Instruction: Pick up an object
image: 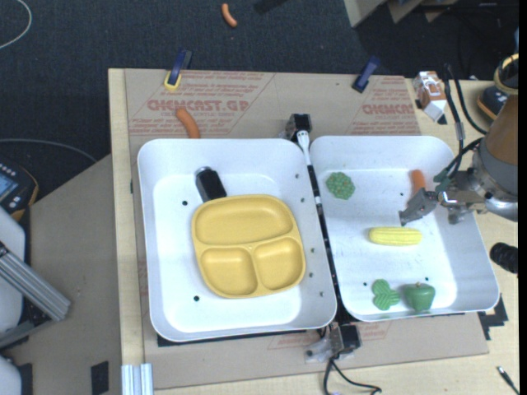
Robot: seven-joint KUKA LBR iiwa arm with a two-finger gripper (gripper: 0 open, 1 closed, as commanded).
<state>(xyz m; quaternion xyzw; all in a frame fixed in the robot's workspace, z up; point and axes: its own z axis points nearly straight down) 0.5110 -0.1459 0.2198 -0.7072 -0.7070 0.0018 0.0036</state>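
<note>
white plastic is making up both bins: the left bin (156, 245) is holding a yellow divided plate (247, 243) with a small black object (209, 183) lying just beyond the plate's far edge. the right bin (461, 262) is carrying the loose items: a yellow corn cob (394, 236) lying flat near the middle, a green leafy piece (340, 185) sitting toward the far left part, a small orange piece (418, 178) lying near the far right, and a green vegetable (383, 295) resting just beside a green pepper with a red spot (420, 296) along the near edge. the grey arm is reaching in from the right, and the gripper (414, 210) is hovering over the right bin, just right of and above the corn cob, near the orange piece. its dark fingers are looking slightly parted and are gripping nothing; no item is sitting between them. an orange sausage-shaped piece (188, 123) is lying on the cardboard bench top (247, 97) beyond the left bin.
</note>
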